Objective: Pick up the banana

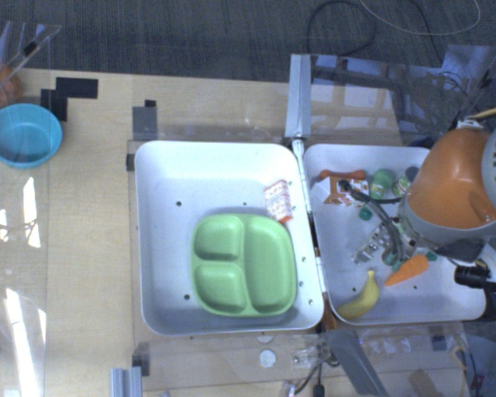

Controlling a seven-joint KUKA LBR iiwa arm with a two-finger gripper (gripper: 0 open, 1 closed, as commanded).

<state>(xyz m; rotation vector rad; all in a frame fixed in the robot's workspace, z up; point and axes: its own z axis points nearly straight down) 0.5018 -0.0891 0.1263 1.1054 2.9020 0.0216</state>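
Note:
The yellow banana lies in the right white bin near its front left corner, curved, with its stem pointing up toward the gripper. My gripper hangs just above and to the right of the banana's stem end, below the orange wrist band. I see nothing held in it. An orange carrot lies right of the banana, close under the gripper.
Small toys, an orange-and-white piece and green items, crowd the right bin's back. The left bin holds a green divided plate and a small packet. A blue bowl sits far left.

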